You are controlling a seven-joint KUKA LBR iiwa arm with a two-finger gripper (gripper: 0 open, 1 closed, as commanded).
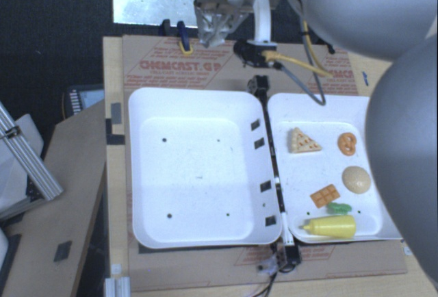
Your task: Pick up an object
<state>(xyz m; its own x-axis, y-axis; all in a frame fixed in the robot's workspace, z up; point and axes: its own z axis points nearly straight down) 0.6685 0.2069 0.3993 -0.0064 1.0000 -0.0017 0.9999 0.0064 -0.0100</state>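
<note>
Camera view shows the gripper (213, 32) raised above the bins, finger spread unclear, holding nothing visible.

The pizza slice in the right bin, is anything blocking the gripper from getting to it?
Nothing visible. The pizza slice lies apart from the other items in the right bin, open from above. The gripper hangs past the bins' far edge.

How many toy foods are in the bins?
6, all in the right bin: pizza slice, pretzel, bun, waffle, green piece, yellow bottle. The arm may hide more.
</note>
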